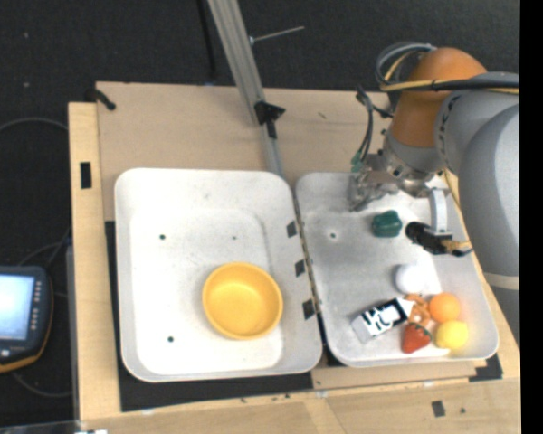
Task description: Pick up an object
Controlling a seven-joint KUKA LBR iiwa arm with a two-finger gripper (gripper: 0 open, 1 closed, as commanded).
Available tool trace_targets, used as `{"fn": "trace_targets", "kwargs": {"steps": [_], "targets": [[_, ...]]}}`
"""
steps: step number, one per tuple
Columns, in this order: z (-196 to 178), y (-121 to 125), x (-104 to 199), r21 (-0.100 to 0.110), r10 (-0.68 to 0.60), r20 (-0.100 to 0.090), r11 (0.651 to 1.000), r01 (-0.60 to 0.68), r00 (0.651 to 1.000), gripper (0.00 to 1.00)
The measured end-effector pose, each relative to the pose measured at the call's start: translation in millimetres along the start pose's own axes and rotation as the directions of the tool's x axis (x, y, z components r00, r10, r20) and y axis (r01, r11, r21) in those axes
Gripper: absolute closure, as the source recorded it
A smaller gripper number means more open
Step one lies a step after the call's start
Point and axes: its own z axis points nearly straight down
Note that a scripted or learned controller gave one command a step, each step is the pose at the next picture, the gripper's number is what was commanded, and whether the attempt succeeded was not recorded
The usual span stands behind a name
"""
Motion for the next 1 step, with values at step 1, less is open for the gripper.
{"fn": "trace_targets", "kwargs": {"steps": [1], "targets": [[-54.6,10.2,-7.0,-0.004,0.001,-0.004,1.000,-0.001,1.000,1.00]]}}
